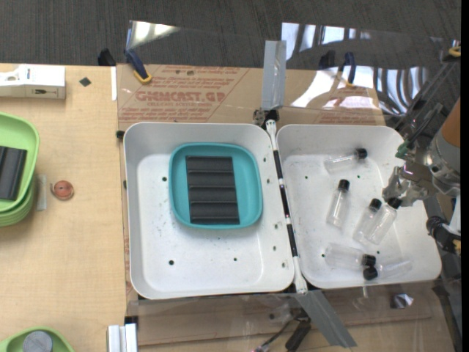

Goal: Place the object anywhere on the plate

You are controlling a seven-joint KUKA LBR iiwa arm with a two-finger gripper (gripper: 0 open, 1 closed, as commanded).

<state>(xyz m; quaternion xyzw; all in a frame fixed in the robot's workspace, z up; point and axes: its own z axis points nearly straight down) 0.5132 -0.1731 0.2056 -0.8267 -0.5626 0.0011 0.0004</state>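
A teal plate (253, 189) with a dark ridged insert lies in the left white bin (146, 255). Several clear vials with black caps lie scattered in the right white bin (308, 152): one near the back (341, 160), one in the middle (338, 204), one further right (373, 224), and two near the front edge (346, 257). My gripper (396, 193) hangs at the right bin's right side, just above and beside the capped end of the right-hand vial. I see nothing held in it.
Brown cardboard (190, 90) lies behind the bins. A green tray (18, 171) and a small round red piece (63, 189) sit on the wooden bench at left. Cables and clear shielding stand at the back right.
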